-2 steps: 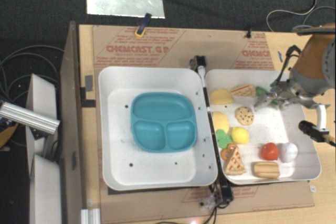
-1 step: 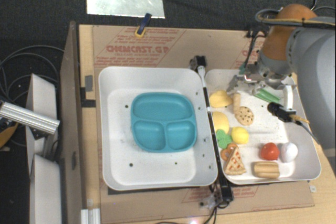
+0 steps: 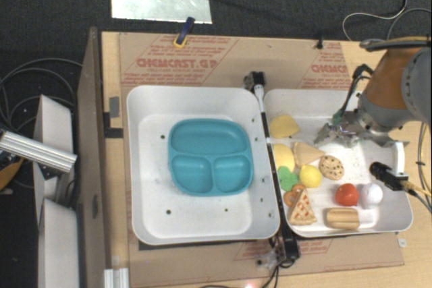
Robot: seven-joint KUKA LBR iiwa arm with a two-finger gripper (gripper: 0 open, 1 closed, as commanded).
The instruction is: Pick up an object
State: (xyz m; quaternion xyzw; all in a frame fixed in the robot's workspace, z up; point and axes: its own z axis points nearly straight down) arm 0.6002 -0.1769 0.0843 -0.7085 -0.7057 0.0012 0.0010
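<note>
Food is heaped in the right bin (image 3: 395, 212), and every place below is given from the cookie (image 3: 331, 166). Nearest the camera, below the cookie, a bread roll (image 3: 341, 217) lies with its long axis across the view; a pizza slice (image 3: 302, 208) sits to its left, a tomato (image 3: 347, 194) and a white egg (image 3: 370, 194) just above it. Left of the cookie a lemon (image 3: 310, 176) is seen, and up-left a cheese wedge (image 3: 305, 153). Farther off, up and right of the cookie, the end effector (image 3: 344, 131) hangs over the bin's far part. Whether it is parted or closed cannot be told. The cookie is judged the nearest candidate, lying down-left from it.
</note>
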